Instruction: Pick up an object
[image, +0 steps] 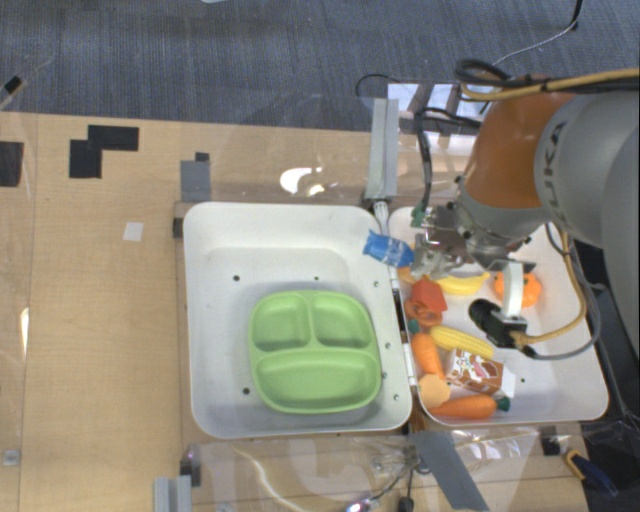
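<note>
While my arm is reaching in over the right bin (590, 400), my claw (437, 252) is hovering near its upper left corner; how wide it is standing I cannot tell. Toy foods are lying below it: a red pepper (428, 296), a banana (460, 284), carrots (428, 355).

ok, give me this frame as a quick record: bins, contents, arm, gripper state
left bin: holds a green divided plate
right bin: crowded with toy food, including a banana, corn cob, carrots, a small carton
blue item: at the divider between the bins
arm: reaches in over the right bin
gripper: low over the right bin's upper part; grasp cannot be told
</note>
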